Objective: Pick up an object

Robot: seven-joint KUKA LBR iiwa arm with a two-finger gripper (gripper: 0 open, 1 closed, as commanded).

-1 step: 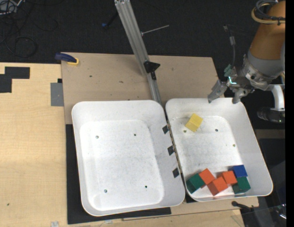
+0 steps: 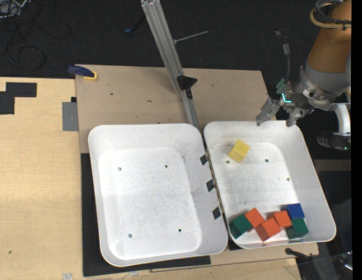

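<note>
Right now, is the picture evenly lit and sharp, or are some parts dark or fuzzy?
In the camera view, both white bins are brightly lit, nearly washed out; the floor behind the bench is almost black; the small blocks look soft-edged; the hand is slightly blurred.

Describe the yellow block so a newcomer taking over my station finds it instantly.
Look in the right-hand white bin, the one nearer the arm. The yellow block lies alone in its far half, apart from the cluster of blocks at the near edge. It's the only yellow piece.
</note>
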